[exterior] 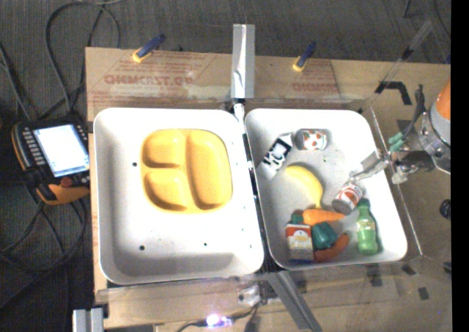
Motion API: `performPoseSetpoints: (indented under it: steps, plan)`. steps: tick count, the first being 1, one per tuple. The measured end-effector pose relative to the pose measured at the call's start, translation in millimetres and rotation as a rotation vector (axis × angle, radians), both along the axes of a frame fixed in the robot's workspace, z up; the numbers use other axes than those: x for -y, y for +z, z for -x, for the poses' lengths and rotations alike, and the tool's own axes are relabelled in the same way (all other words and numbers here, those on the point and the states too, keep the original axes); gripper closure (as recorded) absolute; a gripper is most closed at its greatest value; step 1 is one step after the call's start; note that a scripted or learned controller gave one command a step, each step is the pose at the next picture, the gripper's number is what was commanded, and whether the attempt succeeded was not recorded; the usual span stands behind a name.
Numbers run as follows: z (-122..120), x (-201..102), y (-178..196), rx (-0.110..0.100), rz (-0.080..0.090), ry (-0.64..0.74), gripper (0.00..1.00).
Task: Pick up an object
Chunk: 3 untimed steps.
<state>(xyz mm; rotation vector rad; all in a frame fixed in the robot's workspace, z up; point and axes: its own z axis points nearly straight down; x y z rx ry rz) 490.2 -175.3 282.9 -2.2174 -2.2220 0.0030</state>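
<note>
The right bin (pixel 381 191) holds several small objects. A red-and-white can (pixel 311 138) lies near the back beside a black-and-white card (pixel 276 153). A yellow rounded piece (pixel 304 182) sits mid-bin. Toward the front are a small tilted can (pixel 347 197), an orange carrot (pixel 322 215), a green bottle (pixel 366 229), a red-and-white box (pixel 298 242), a teal block (pixel 322 235) and a red piece (pixel 337 245). My gripper (pixel 370 168) reaches over the bin's right wall, just above and right of the small tilted can. Nothing shows held in it.
The left bin (pixel 110 176) carries a yellow divided tray (pixel 187 169). A metal post (pixel 242 59) stands at the back between the bins. A hand-held pendant (pixel 53 151) lies left of the bench. The arm's orange band (pixel 445 103) is at the right edge.
</note>
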Motion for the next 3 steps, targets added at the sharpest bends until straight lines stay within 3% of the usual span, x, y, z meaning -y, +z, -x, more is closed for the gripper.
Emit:
performPoseSetpoints:
  steps: [1, 2, 3]
  plan:
    - [-85.1, -37.9, -90.9, 0.001, -0.001, 0.121, 0.00]
    - [-68.8, -45.0, -14.4, 0.002, 0.000, 0.142, 0.00]
    - [-53.6, -75.8, -128.1, -0.001, -0.001, 0.158, 0.00]
